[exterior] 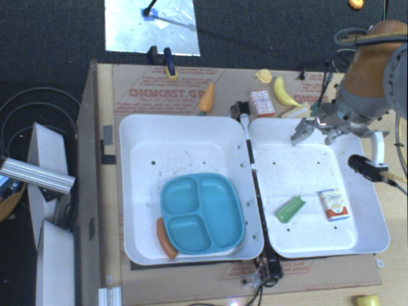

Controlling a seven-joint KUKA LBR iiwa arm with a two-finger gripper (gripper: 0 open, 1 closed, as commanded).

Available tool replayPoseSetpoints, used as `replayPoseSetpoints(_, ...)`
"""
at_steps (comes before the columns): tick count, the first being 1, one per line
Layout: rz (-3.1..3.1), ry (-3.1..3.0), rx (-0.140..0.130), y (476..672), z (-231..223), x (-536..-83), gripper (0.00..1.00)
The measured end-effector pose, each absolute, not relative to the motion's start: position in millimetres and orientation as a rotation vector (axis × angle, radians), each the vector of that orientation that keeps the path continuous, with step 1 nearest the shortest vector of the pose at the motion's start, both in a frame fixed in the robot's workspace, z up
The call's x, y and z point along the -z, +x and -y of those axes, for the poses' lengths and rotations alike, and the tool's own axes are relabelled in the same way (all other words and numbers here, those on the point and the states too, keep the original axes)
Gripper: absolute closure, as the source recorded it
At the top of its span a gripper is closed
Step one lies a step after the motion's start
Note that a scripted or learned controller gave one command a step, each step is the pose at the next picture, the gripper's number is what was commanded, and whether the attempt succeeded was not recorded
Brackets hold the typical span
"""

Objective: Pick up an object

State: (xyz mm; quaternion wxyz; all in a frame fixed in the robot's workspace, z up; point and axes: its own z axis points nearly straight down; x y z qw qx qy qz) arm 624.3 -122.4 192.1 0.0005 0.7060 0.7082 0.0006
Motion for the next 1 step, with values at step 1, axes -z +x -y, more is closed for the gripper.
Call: replayPoseSetpoints(1,-2.224,2.223,0.003,583.8,111.1,-171.4,0.00)
